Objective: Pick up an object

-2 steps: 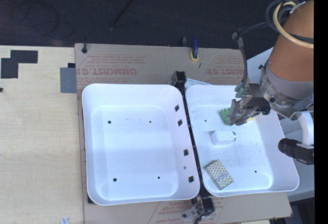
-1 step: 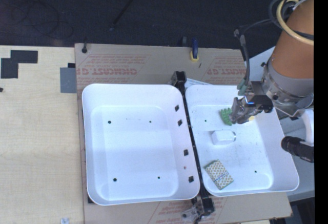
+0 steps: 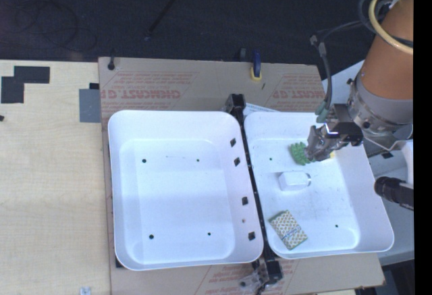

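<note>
End effector (image 3: 318, 150) low in right bin (image 3: 364, 236), seemingly touching green object (image 3: 298, 152), grip state unclear

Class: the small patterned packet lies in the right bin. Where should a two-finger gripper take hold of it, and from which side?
Probably from straight above, fingers closing across the patterned packet's two long edges at mid-length. It lies flat and skewed in the right bin, so the gripper should turn to match. Bare floor beside both edges leaves finger room.

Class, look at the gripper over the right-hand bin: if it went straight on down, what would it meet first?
Probably the green object beside the gripper tips; depth is unclear, so it may meet the right bin floor instead.
</note>
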### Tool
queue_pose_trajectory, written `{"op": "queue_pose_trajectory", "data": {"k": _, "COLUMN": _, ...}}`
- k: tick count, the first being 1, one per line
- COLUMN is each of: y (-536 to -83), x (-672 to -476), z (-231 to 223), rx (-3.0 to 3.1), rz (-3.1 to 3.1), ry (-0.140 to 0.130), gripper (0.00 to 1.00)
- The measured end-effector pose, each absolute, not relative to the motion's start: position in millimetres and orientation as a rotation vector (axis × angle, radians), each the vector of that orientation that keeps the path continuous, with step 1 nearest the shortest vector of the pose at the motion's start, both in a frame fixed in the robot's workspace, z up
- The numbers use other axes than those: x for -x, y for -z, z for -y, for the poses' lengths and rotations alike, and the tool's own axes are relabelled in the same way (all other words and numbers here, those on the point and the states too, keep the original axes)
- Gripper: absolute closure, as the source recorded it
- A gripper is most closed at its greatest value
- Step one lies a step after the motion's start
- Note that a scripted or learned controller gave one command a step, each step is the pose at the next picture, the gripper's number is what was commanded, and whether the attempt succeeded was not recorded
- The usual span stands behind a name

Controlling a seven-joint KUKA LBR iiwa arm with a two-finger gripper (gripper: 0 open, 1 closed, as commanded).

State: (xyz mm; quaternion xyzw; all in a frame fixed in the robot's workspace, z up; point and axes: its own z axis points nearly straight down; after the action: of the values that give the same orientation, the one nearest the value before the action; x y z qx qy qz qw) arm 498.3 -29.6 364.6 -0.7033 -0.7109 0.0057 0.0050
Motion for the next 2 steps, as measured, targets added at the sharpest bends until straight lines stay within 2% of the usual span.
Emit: {"op": "queue_pose_trajectory", "data": {"k": 2, "y": -382.8, "x": -498.8, "z": 29.9, "rx": 2.183, "rz": 2.24, "ry": -0.025, "gripper": 1.0}}
